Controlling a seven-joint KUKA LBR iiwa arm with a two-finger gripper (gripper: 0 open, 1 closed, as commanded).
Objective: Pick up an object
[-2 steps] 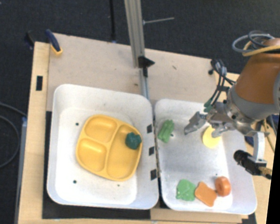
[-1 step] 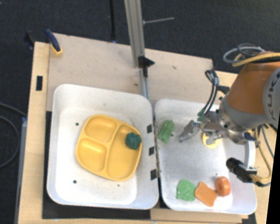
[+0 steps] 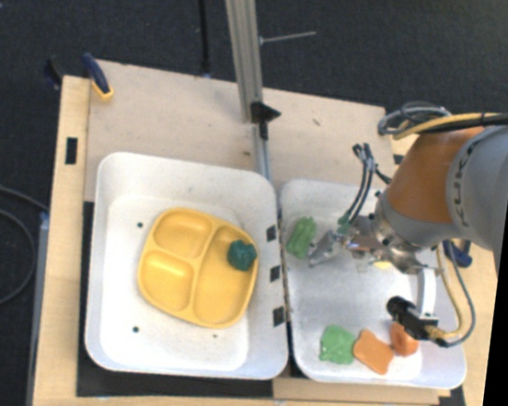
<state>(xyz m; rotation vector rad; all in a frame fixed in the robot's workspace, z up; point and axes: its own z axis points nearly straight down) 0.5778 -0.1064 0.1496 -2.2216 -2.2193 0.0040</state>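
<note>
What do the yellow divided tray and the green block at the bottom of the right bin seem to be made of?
Yellow divided tray: probably moulded plastic, going by its even colour, soft sheen and rounded compartment ridges. Green block: looks like foam or soft rubber, matte with no highlights and slightly uneven edges, but the view is too coarse to be sure.

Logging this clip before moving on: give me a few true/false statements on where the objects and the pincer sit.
1. The yellow tray lies in the left bin. True.
2. A dark green object rests on the yellow tray. True.
3. The pincer is over the left bin. False: it is over the right bin, beside a light green object.
4. The orange piece sits on the tray. False: it lies in the right bin.
</note>
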